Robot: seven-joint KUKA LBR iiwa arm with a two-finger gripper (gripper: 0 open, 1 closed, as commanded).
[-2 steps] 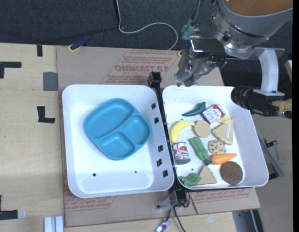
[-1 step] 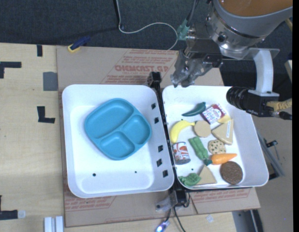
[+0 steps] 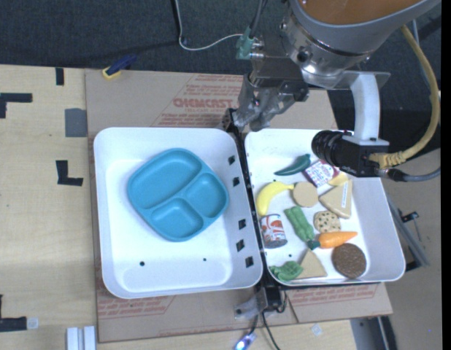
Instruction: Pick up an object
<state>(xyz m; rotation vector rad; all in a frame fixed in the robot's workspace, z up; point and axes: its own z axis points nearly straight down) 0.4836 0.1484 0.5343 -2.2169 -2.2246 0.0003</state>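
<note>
While the gripper (image 3: 244, 119) hangs at the twelve o'clock rim between both bins, its grasp cannot be told. Toy foods crowd the right bin (image 3: 382, 228); a blue divided plate (image 3: 177, 193) lies in the left bin (image 3: 116, 217).

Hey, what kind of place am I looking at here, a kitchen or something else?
Most likely a robotics lab test bench, not a kitchen. Two white bins sit on cardboard, one holding a blue divided plate, the other toy food such as a banana, with a robot arm and loose cables above.
</note>
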